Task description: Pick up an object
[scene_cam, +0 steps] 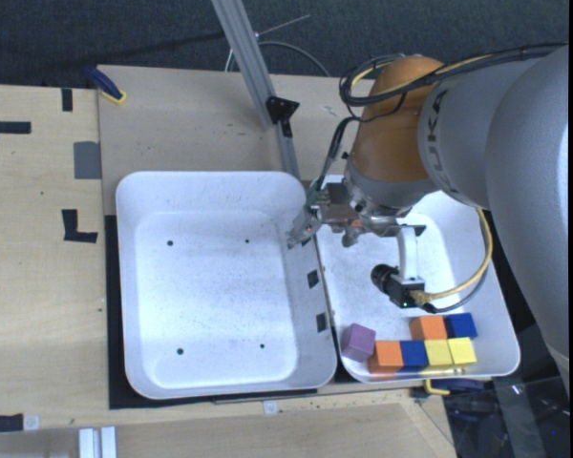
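Observation:
Several small blocks lie along the front of the right bin [501, 346]: a purple one [360, 339], then an orange [389, 353], a blue [413, 353] and two yellow ones [450, 352] in a row. Behind the row sit another orange block [427, 328] and another blue block [460, 325]. My gripper [336, 223] hangs under the orange-banded wrist [393, 132], over the back left part of the right bin, near the wall shared with the left bin. It is well behind the blocks and apart from them. I see nothing held.
The left bin [210, 284] lies beside the right one, their rims touching. A slanted metal pole [248, 55] with a black clamp crosses behind the bins. A black fitting with a yellow cable [401, 284] hangs from the arm over the right bin.

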Robot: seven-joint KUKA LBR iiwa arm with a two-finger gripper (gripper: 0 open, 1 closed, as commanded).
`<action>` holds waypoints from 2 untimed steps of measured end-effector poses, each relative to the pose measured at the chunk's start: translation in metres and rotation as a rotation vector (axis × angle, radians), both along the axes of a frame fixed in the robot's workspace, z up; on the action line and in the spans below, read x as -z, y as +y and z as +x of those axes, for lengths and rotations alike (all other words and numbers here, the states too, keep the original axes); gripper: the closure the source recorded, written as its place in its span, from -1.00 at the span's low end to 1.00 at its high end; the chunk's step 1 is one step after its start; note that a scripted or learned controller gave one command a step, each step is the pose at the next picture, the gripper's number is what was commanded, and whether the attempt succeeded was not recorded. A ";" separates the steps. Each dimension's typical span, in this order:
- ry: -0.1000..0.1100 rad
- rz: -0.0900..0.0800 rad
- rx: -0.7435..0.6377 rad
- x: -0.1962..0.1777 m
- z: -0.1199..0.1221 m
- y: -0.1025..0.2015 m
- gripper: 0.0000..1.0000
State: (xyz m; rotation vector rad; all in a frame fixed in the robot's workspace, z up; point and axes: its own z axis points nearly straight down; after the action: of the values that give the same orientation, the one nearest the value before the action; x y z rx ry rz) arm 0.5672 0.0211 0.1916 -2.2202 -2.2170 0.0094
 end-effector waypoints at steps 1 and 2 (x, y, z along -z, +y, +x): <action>-0.005 0.002 -0.002 0.000 0.003 0.001 -1.00; -0.009 0.002 -0.004 -0.018 0.034 0.001 -1.00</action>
State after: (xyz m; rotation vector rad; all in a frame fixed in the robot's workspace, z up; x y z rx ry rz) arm 0.6013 0.0219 0.2100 -2.2195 -2.2246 -0.0028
